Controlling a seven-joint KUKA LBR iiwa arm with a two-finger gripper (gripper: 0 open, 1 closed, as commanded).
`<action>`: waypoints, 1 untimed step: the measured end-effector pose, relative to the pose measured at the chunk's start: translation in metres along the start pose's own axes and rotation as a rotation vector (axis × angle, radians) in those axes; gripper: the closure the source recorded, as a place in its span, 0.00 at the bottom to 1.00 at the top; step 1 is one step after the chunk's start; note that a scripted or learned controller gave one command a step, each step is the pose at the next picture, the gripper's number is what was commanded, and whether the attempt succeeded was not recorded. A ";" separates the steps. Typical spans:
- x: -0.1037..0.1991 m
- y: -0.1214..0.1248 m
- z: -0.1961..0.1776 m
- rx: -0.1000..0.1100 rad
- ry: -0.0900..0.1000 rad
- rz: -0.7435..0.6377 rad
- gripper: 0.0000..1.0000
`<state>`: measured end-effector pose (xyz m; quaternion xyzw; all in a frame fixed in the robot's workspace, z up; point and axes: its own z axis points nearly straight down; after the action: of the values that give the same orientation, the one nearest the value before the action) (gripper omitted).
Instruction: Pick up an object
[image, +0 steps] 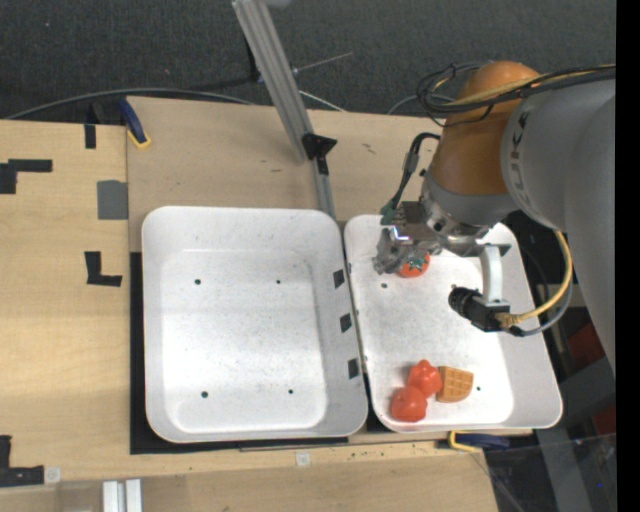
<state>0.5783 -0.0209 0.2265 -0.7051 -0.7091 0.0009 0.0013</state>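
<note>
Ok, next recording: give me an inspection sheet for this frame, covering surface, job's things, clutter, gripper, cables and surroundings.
Surface: wooden bench bearing a left bin and a right bin, both white and shallow.
Job's things: small red object at the right bin's far end; two red pieces and an orange waffle-like piece at its near end.
Clutter: black tape marks on the bench.
Gripper: gripper low over the right bin, beside the small red object; grasp cannot be judged.
Cables: black cables looped at the wrist.
Surroundings: grey pole, dark floor.
</note>
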 end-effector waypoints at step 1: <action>0.051 0.004 0.011 0.000 0.000 -0.001 1.00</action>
<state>0.5824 0.0302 0.2160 -0.7049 -0.7093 0.0009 0.0014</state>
